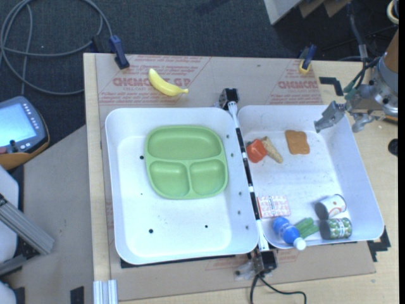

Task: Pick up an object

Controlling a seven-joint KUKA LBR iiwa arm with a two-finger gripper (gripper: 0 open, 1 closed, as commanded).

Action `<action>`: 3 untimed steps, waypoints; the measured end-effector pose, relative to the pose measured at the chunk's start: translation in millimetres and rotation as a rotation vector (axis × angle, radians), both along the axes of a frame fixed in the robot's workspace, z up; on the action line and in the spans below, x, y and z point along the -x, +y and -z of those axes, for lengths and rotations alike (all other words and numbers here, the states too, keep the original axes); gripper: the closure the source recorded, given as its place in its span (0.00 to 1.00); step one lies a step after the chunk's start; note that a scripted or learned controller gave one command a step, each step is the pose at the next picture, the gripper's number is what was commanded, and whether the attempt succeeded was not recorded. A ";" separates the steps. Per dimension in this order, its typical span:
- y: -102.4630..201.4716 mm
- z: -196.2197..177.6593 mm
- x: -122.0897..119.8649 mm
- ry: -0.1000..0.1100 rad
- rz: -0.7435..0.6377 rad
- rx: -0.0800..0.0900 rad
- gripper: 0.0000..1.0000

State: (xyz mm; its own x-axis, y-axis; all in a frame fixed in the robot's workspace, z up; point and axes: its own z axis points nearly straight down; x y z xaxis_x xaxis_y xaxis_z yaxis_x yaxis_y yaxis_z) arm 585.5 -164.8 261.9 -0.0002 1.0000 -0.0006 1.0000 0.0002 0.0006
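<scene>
Bench point(190, 75), topped with printed cardboard. Two white bins lie side by side on it: left bin point(126, 189) and right bin point(361, 176), their inner rims touching. A banana point(166, 83) lies on the cardboard beyond the left bin.

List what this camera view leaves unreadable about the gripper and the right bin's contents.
- Gripper: small and blurred at the bin's far rim; finger state unclear.
- Arm: cut off by the right edge.
- Can label: too small to read.
- Packet print: too small to read.
- Bottle: green item crowds it; contact unclear.
</scene>
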 end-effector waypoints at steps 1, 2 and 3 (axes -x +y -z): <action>-4.4 177.2 -35.8 0.000 0.000 0.000 0.00; -6.8 176.7 -81.5 -0.001 -0.002 0.000 0.00; 2.8 177.1 -53.3 0.002 0.000 -0.001 0.00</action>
